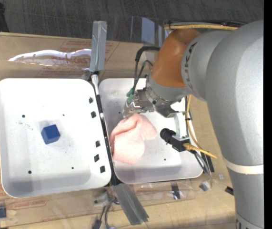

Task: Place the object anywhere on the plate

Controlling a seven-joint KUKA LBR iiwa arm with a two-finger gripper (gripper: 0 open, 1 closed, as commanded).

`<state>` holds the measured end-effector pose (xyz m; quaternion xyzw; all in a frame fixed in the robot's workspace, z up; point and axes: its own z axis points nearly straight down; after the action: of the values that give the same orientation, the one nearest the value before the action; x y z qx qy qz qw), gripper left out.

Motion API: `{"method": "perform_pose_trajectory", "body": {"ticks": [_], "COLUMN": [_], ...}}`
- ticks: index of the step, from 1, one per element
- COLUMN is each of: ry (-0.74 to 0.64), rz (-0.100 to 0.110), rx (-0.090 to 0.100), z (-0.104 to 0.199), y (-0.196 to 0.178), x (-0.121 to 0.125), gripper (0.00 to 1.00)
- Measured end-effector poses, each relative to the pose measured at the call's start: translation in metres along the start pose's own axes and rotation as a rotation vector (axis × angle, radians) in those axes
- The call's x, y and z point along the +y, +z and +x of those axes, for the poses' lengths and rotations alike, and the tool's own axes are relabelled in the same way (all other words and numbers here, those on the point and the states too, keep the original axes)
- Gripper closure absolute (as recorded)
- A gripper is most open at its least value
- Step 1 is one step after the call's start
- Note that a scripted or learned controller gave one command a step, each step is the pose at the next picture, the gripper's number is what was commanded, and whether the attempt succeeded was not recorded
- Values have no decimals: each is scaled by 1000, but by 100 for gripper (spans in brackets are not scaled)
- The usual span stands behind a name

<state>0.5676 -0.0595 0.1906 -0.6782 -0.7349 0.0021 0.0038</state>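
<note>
A small blue cube (51,133) lies in the left bin (12,94), left of that bin's middle. A pink plate (128,140) rests in the left half of the right bin (174,168), its outline soft and blurred. My gripper (136,103) hangs over the right bin, at the plate's far edge, under the orange-banded wrist (174,61). The cube is far to the left of the gripper, across the divider between the bins.
The grey arm (231,104) covers the right side of the view and part of the right bin. A black cable fitting (170,138) and a yellow lead (200,149) hang over that bin's right part. Black clips (97,128) line the divider.
</note>
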Motion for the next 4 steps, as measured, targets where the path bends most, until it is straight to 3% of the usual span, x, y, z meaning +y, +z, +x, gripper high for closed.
{"method": "perform_pose_trajectory", "body": {"ticks": [1,4], "ry": [-10,-1225], "rz": [-5,-7], "rx": [-2,-9], "z": [1,150], "y": [-41,-50], "x": [0,78], "gripper": [100,100]}}
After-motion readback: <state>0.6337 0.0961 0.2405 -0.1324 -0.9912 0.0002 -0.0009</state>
